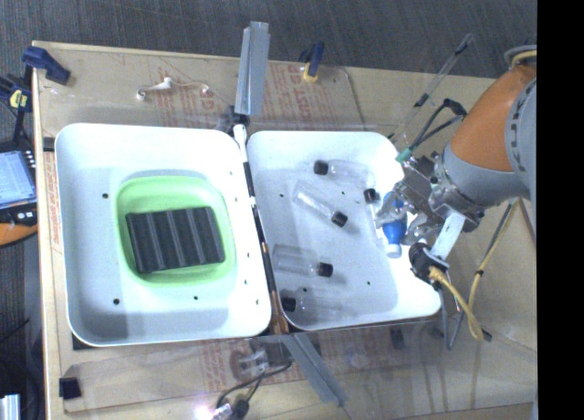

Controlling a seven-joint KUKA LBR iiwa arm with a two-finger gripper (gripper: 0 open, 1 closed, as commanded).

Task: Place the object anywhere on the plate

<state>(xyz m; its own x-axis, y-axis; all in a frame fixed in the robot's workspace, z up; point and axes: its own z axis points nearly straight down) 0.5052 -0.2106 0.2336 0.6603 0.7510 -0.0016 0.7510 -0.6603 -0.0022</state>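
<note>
A green plate (212, 192) lies in the left bin (82, 162), and a dark grey ridged block (173, 236) rests on its middle. Several clear tubes with black caps lie scattered in the right bin (301, 144), among them one (339, 218) near the centre and one (324, 270) lower down. My gripper (396, 219) hangs low over the right bin's right edge, far from the plate. A small blue-tipped item (393, 231) sits right at the gripper; whether it is held I cannot tell.
A metal bar (252, 67) stands upright behind the gap between the bins. Blue clamps (314, 56) sit on the bench's far edge. Cables (456, 295) trail from the wrist at the right. A screen (16, 181) sits at the left edge.
</note>
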